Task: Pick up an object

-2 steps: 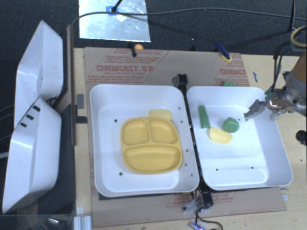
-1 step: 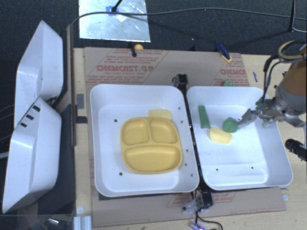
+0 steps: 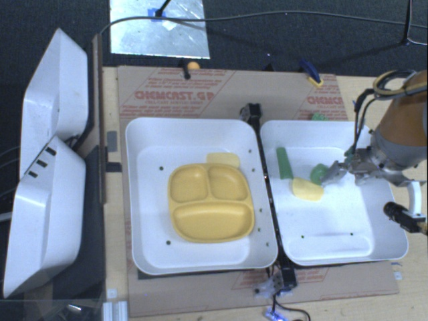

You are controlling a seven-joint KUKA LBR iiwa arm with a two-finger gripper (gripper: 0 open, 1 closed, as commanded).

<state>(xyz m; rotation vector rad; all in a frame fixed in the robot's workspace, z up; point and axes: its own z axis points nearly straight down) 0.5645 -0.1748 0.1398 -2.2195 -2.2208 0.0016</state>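
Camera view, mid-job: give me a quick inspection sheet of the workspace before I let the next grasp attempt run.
Surface: bench with printed cardboard under two white bins.
Job's things: right bin holds a green stick, a pale yellow piece and a small green object at the gripper's tip.
Clutter: left bin holds a yellow divided tray, with a pale yellow piece at its far edge.
Grippers: gripper low in the right bin; finger state unclear.
Cables: black cable across the dark floor behind.
Surroundings: metal sheet; white housings at left.
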